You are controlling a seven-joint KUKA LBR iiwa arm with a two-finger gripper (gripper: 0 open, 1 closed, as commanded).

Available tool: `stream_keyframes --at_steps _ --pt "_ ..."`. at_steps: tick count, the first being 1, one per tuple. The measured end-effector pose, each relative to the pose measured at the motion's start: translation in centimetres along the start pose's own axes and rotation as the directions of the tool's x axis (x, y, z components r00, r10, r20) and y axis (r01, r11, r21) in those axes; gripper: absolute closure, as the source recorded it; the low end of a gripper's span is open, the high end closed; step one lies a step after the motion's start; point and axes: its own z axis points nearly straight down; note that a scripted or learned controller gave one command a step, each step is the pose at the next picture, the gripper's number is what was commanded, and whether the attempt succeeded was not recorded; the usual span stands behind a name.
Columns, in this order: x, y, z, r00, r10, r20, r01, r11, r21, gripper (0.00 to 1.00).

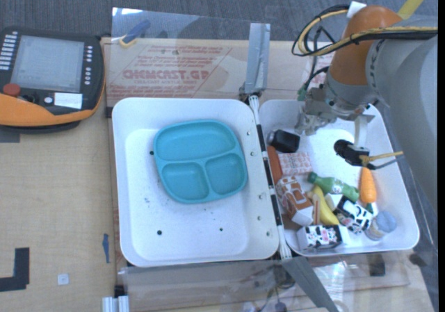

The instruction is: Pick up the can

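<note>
- Greyish can (381, 223), as best judged, just below the carrot (367, 187), tucked into the near right corner of the right bin (323, 154); small and blurred, so hard to be sure of.
- Jaws poised well up and left of the carrot, nowhere near the can; impossible to tell whether apart or together.
- Likely failure: closing on the wrong thing, with a black thing (284, 140) lying far left of the carrot and much closer to the jaws.
- Also possible: slipping off the can's round side, or shoving it against the bin wall on an off-centre descent.
- Crowding just left of the carrot: green bottle (334, 183), banana (322, 208), cow-patterned box (359, 215).
- Teal plate (200, 161) far left of the carrot, out of the way.
</note>
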Motion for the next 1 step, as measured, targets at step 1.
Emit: stream_keyframes --at_steps 1 --pt "0.02 -0.02 0.04 1.0 0.0 0.0 0.0 1.0 0.001 0.0"
